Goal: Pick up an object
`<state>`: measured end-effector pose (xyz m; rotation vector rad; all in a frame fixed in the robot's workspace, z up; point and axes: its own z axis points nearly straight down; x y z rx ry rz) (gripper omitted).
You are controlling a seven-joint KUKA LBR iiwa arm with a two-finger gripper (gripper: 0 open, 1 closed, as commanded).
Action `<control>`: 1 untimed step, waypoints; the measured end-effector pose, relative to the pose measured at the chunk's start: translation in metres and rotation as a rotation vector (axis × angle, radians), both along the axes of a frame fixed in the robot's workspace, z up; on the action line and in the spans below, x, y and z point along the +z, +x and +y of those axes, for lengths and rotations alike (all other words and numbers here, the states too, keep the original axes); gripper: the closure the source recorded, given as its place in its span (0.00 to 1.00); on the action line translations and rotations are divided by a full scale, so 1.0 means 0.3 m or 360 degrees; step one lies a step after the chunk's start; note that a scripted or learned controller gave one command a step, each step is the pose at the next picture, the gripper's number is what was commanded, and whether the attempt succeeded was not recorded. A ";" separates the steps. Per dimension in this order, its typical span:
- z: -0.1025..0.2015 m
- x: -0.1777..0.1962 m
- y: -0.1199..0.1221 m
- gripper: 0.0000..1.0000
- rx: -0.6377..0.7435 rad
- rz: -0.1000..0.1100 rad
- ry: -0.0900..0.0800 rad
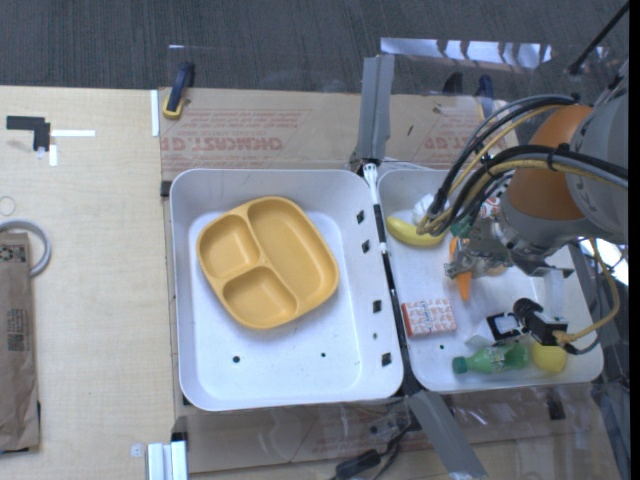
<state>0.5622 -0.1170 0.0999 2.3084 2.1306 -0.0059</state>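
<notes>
The arm hangs low over the right bin (590,368), its jaws hidden by cables, so I cannot tell their state. Below it lie the likely picks: a banana (408,232), carrot (464,284), small box (429,317) and green bottle (492,360). The left bin (200,368) holds a yellow divided plate (266,262) on the pale wooden counter (90,218).

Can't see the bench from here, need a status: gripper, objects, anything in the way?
Gripper low over right bin, fingers not readable. Orange carrot-like piece just beneath it, no grasp visible. Banana, small box, green bottle close around; arm's cables overhang the banana.
</notes>
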 end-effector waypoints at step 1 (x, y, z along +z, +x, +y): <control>0.104 0.482 -0.197 1.00 -0.0041 0.0001 0.0001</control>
